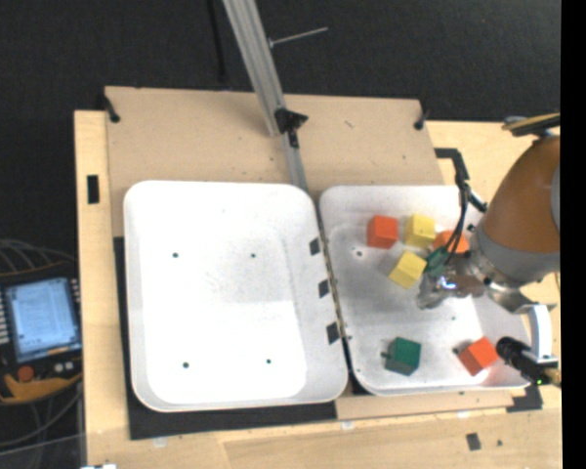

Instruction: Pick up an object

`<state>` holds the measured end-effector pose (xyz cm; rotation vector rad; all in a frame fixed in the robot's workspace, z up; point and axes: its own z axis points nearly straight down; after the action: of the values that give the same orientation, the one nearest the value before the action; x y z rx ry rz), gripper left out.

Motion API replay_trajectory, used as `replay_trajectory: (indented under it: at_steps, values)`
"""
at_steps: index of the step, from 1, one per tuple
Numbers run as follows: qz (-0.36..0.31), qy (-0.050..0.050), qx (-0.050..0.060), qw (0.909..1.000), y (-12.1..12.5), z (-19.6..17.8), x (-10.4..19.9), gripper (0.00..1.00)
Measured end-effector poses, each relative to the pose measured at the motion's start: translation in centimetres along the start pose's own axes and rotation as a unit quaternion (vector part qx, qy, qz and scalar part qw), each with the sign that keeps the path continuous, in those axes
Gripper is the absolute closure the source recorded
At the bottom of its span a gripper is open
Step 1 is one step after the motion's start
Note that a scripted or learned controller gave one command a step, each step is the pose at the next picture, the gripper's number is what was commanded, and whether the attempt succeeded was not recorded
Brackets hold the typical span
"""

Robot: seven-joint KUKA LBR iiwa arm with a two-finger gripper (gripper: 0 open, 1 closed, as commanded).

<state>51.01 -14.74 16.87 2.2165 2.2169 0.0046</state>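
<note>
From the camera above the bench, the right-hand shallow white plastic bin (371, 379) holds a scatter of small coloured cubes: an orange cube (382, 232) near its back wall, a yellow cube (420, 229) just beside that, a second yellow cube (407, 270) tilted on an edge a little nearer, a dark green cube (402, 356) toward the front, and an orange-red cube (477, 356) near the front right corner; the left-hand white bin (137, 262) sits alongside, touching or nearly so; the tilted yellow cube looks the likeliest target, being just beside the tool; I judge these blocks light, rigid and not fragile, with flat smooth faces that could slip if pinched on a corner, so the sound hold is across two opposite flat sides, squarely, after allowing for the tilt; the grey arm with its orange band (523, 203) reaches in from the right and bends down over the right bin, the wrist low among green and orange cabling; the gripper (436, 291) hangs close above the bin floor just right of the tilted yellow cube, apparently apart from it; whether its tips are spread or closed I cannot tell from here, and no cube is seen between them.
</note>
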Motion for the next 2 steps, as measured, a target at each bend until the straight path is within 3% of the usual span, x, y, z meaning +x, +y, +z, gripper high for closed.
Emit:
replay_trajectory:
  at_steps: [1, 2]
  values:
    - [-0.001, 0.000, -0.001, 1.0000, -0.5, -6.1, 0.2, 1.00]
    - [-0.002, 0.001, 0.002, 1.0000, -0.4, -7.6, 0.0, 1.00]
